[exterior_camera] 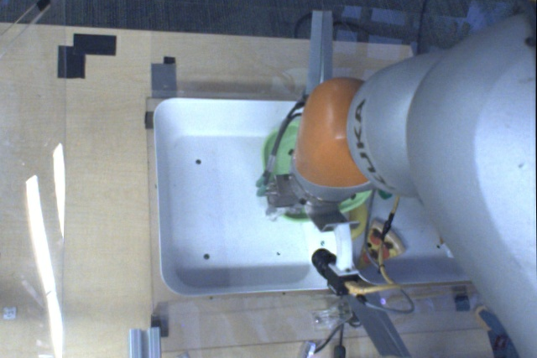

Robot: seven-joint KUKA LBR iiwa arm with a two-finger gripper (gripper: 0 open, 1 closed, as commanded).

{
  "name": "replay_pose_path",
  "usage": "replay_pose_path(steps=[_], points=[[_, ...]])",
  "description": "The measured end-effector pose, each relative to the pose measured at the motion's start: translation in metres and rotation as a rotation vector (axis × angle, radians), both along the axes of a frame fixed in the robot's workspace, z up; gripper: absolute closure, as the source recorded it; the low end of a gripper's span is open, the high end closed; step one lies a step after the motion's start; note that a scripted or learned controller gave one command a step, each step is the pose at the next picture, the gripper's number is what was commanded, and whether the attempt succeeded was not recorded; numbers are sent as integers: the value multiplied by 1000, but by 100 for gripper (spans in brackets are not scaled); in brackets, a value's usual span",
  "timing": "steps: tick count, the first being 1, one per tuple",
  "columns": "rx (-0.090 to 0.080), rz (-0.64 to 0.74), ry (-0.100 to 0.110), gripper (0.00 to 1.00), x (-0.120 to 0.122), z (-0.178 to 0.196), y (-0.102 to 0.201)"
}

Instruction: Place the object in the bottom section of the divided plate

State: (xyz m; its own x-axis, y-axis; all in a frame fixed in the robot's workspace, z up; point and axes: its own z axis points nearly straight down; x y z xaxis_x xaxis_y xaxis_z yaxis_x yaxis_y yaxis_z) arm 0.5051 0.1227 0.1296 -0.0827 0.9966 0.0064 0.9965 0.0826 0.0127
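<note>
A green divided plate point(278, 148) lies in the right half of the white bin point(201, 197). The arm covers most of it, leaving its left rim and a sliver at the right point(367, 199). My gripper point(274, 195) hangs low over the plate's left edge, under the orange wrist band, and is seen mostly from above. The plate's sections are hidden. No object shows between the gripper and the plate.
The bin's left half is bare white floor with a few small dark dots. A small yellowish thing point(383, 241) shows by the wrist at the bin's near right; I cannot tell what it is. Grey metal posts point(320, 46) stand behind the bin.
</note>
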Motion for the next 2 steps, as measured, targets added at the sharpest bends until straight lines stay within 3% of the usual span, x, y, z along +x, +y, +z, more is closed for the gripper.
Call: replay_pose_path(steps=[1, 2], points=[[7, -68, -11, 100, -12, 64, -72], [1, 64, 8, 100, -15, 76, -250]])
